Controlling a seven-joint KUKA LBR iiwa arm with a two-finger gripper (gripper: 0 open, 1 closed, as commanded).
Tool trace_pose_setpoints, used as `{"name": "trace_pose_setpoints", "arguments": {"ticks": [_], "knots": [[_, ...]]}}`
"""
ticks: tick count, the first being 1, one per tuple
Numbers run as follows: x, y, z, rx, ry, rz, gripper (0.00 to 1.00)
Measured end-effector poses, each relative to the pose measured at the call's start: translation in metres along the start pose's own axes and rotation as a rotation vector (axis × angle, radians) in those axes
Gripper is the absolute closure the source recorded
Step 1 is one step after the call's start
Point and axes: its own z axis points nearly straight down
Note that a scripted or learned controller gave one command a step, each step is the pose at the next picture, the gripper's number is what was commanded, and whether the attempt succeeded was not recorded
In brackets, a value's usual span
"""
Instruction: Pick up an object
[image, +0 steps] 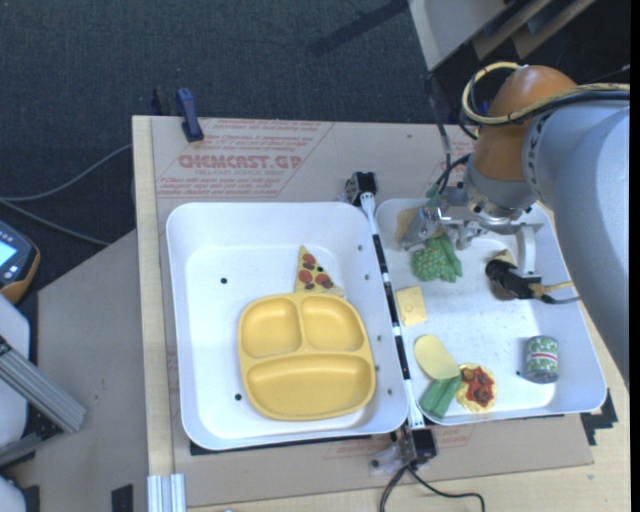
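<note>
My gripper (449, 222) hangs low over the back of the right bin (570, 395), below the arm's orange band. A green bunch of grapes (437, 261) lies directly beneath and in front of it, at or just under its tip; whether they touch is unclear. A tan piece (409, 229) sits just left of the gripper. Further right in the same bin lies a dark brown object (508, 280).
The right bin also holds a yellow cheese square (410, 305), a pale yellow oval (435, 356), a green pickle (439, 396), a small pizza (477, 388) and a green can (542, 359). The left bin (200, 260) holds a yellow divided plate (303, 356) and a pizza slice (315, 272).
</note>
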Motion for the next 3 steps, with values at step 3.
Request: {"name": "trace_pose_setpoints", "arguments": {"ticks": [3], "knots": [[-0.034,0.001,-0.026,-0.007,-0.003,0.004,0.00]]}}
